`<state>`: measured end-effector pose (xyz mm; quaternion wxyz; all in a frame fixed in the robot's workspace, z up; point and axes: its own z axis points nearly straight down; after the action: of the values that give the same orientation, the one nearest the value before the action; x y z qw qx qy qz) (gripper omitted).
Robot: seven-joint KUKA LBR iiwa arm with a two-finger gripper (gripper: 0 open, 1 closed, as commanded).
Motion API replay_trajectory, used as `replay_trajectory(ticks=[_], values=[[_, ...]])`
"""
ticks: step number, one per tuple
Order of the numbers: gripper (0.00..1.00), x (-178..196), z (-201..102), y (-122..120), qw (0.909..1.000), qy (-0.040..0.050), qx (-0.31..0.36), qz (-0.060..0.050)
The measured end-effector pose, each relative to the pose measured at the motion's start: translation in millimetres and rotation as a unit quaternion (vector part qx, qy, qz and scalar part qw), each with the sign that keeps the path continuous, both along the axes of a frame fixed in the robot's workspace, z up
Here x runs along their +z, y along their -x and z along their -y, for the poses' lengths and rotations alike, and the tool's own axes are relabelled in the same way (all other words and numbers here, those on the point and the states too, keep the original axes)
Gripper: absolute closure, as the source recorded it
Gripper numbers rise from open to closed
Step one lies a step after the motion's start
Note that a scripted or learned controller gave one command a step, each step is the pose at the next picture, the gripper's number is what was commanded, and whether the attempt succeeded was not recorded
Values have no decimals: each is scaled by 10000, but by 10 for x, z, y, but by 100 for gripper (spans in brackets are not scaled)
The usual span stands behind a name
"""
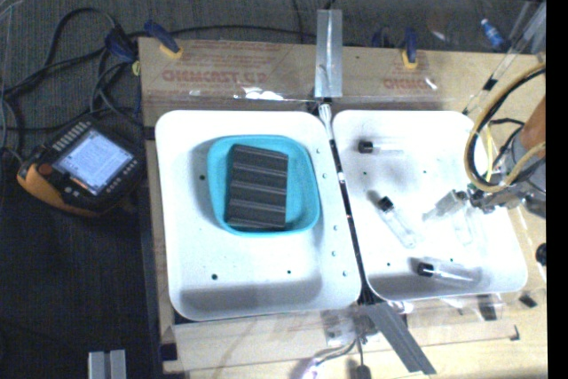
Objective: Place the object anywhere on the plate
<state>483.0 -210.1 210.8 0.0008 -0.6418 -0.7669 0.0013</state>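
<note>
Several clear vials [388,209] lie left of the gripper [470,200]; whether it is open or closed, I cannot tell. The blue plate [306,191], further left, bears a dark block [257,186]. Best to centre squarely across one vial.

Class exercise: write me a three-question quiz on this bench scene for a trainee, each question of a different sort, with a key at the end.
1. True or false: the dark ribbed block lies on the blue plate.
2. Which bin holds the clear vials with dark caps, such as the one at the near edge? A) left bin B) right bin C) both
3. Fill in: the end effector is above the ____ bin.

Key: 1 true; 2 B; 3 right.
</note>
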Motion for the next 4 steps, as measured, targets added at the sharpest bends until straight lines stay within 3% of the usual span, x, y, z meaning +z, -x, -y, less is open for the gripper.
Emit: replay_trajectory(ticks=[1,2,3,4], values=[[0,0,0,0,10000,0,0,0],[0,-445,-840,-1,10000,-12,7,-7],[0,290,-157,-7,9927,2,1202,5],[0,-956,-303,-3,9984,-10,566,1]])
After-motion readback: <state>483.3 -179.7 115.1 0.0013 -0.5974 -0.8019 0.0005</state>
